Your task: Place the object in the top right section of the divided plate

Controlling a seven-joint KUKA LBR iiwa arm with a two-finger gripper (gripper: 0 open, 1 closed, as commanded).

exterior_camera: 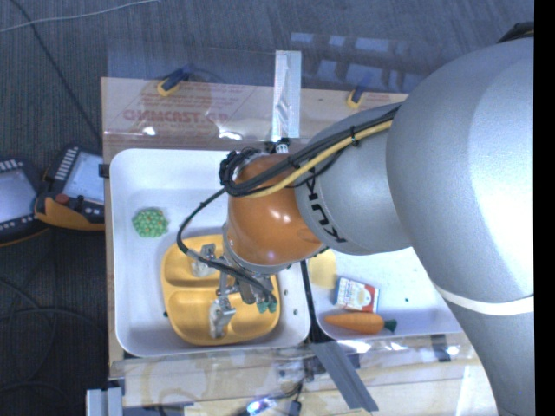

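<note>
**Hovering low over the yellow divided plate**

Looking down from the overhead camera, I see the gripper [224, 308] above the yellow divided plate [186, 319], which sits in the left white bin [130, 258]. How the gripper is set I cannot tell, and I can make out nothing caught in it. A green pea cluster [150, 223] lies on the bin floor, up and left of the plate and apart from it. In the right bin [416, 319] I see a small red carton [355, 294] just above a carrot [355, 322]. The orange wrist band [264, 219] covers the plate's upper right part.
</note>
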